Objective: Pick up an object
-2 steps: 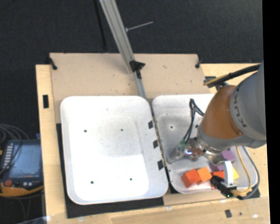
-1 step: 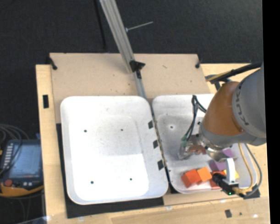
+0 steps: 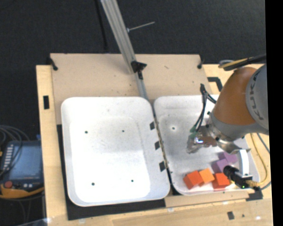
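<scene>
My gripper hangs over the middle of the right bin, below the grey and orange arm that comes in from the right. Several small blocks lie in the bin's near right corner: an orange-red block, a lighter orange block, another orange-red block and a purple block. The gripper is above and left of these blocks, apart from them. Nothing shows between its tips.
The left bin sits beside the right one. A slanted metal pole rises from behind the bins. A handheld control pendant lies off the bench at the left. Cables run along the right edge.
</scene>
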